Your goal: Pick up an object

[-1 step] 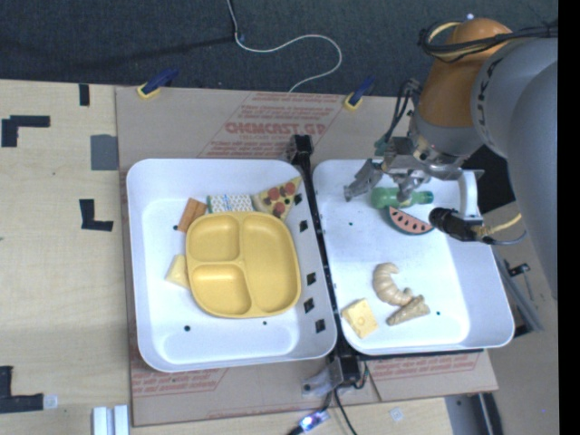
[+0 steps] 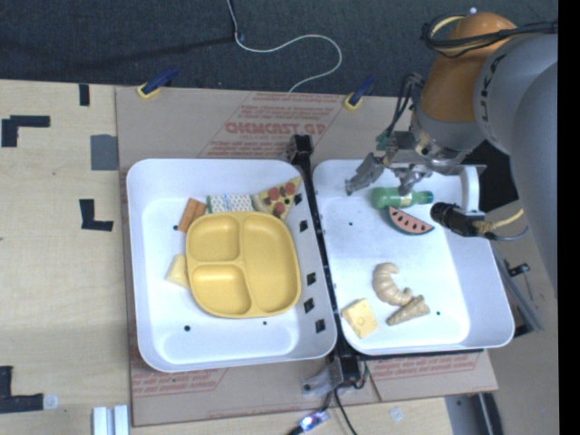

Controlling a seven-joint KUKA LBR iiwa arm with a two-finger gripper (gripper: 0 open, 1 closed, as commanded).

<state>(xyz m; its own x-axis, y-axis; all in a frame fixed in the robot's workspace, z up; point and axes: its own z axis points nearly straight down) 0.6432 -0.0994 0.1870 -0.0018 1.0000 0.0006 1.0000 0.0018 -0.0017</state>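
Nearest the camera: one cheese wedge at the near edge of the right bin, well below the claw.

Count, right bin: one cheese wedge; one croissant; one small tan piece touching the croissant's lower right side; one watermelon slice; one green object. Five items.

Count, left bin: one yellow divided plate with three compartments; one pizza slice; one orange-brown strip; one pale yellow wedge partly under the plate's left rim; one small patterned piece behind the plate. All lie well left of the claw. Two bins on the bench, touching side by side.

Arm: enters from the right, orange band above the wrist, wrist pointed down over the far left corner of the right bin. Claw hangs low at that corner. Green object lies directly at the claw tips; contact not resolvable. Watermelon slice just below and right of the claw. Cannot tell whether the claw is apart or together: tips are blurred against the green object.
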